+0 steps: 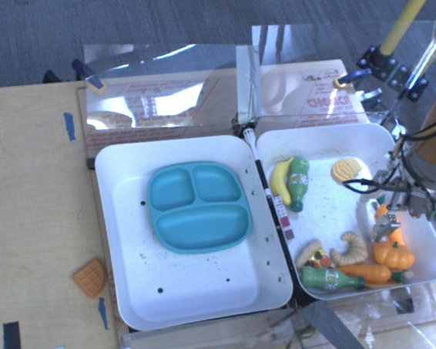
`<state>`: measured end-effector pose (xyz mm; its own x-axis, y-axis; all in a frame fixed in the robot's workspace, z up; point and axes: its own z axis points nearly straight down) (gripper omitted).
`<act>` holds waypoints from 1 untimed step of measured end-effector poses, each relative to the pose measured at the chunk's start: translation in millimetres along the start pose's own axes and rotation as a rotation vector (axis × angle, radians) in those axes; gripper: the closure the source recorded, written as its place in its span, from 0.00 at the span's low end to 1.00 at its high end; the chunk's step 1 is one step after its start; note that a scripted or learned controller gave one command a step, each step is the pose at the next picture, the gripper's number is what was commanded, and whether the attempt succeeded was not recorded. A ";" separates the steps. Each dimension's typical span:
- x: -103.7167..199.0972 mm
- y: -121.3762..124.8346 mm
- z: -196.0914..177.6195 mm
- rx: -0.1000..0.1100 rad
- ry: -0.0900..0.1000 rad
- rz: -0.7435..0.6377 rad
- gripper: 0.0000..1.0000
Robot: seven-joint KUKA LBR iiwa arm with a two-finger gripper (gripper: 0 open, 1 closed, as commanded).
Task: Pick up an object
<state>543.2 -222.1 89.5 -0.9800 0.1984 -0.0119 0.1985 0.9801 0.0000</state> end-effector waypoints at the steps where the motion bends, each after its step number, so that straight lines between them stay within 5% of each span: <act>1: 57.0 15.0 -1.0 0.002 0.001 0.008 0.00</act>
<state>490.3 -196.1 89.8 -0.9785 0.2059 -0.0109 0.2060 0.9786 -0.0018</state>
